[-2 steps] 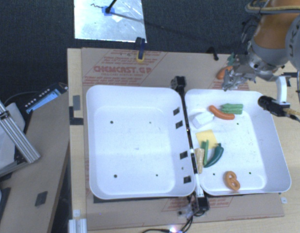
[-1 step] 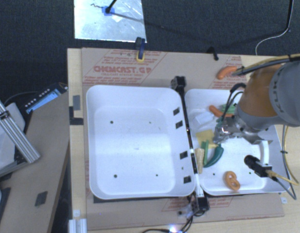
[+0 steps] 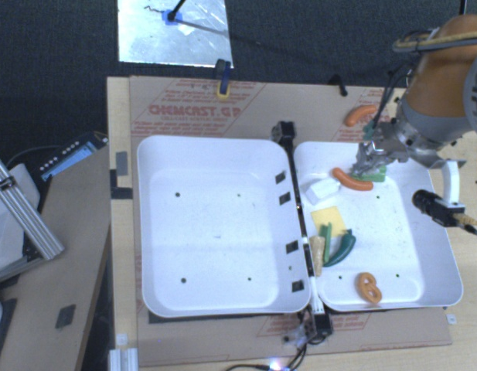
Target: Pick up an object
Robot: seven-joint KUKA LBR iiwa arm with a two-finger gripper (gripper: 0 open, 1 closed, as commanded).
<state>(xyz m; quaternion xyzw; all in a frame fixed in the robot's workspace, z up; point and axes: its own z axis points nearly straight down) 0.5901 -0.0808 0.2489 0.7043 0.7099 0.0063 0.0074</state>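
The hand [image 3: 369, 161] points down into the right bin [image 3: 424, 230] just above a hot dog [image 3: 352, 179]; I cannot tell its grip. The arm [image 3: 447, 91] bends in from the right. A pretzel [image 3: 369, 287] lies near the front.

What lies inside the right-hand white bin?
In the right bin: orange hot dog under the tool, green piece, yellow block, green pepper, pretzel. The arm hides the back corner.

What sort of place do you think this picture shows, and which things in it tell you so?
Most likely a robotics lab test bench, not a kitchen. A grey arm with an orange band lowers its pincer over two shallow white plastic bins; toy-like items such as an orange sausage-shaped piece lie in the right one.
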